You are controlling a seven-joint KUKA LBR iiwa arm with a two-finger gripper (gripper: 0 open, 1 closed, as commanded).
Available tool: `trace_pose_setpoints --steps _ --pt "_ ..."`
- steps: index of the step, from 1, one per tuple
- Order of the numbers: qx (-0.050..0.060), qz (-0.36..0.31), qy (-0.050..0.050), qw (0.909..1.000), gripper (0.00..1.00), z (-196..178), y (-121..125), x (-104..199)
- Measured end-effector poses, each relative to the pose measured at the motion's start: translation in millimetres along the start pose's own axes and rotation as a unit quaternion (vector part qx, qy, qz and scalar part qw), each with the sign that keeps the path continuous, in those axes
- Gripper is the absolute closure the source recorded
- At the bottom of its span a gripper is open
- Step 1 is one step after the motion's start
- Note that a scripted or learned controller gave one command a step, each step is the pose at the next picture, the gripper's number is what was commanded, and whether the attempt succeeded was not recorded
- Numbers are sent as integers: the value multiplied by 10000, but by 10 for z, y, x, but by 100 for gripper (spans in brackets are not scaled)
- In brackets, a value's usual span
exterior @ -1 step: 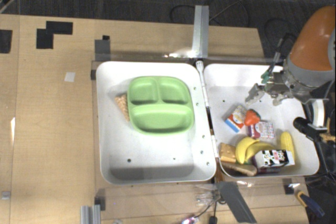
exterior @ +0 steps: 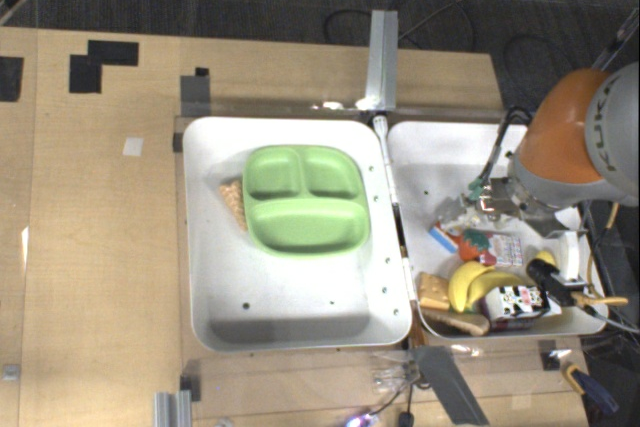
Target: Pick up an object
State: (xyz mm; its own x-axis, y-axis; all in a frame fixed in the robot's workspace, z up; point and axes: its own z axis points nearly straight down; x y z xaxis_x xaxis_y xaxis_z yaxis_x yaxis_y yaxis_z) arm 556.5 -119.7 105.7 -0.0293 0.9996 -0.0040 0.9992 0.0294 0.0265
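A green divided tray (exterior: 303, 198) lies in the left bin (exterior: 215, 245), a tan snack bar (exterior: 232, 202) tucked against its left edge. The right bin (exterior: 440, 150) holds clutter below the gripper (exterior: 478, 202): a banana (exterior: 472, 281) curving lengthwise from lower left to right, a toast slice (exterior: 433, 290), a printed carton (exterior: 517, 300), a red-and-blue item (exterior: 450, 240). Whether the claw's fingers are parted or grip anything cannot be told.

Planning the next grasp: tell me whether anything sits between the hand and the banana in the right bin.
Nothing visible blocks it. The hand hangs over the right bin, up and left of the banana. A pile of small packets lies between them, low on the bin floor, so a descent from above looks open.
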Motion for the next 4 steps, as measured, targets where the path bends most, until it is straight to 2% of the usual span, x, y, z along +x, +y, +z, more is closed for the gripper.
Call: trace_pose_setpoints --steps 1,2,3,4 --pt "-31 -6 18 10000 100 -117 29 27" --pt "-28 -6 18 10000 0 -115 27 27" --pt "93 -201 18 9998 0 -1343 553 262" --pt "117 -669 28 9977 0 -332 541 85"
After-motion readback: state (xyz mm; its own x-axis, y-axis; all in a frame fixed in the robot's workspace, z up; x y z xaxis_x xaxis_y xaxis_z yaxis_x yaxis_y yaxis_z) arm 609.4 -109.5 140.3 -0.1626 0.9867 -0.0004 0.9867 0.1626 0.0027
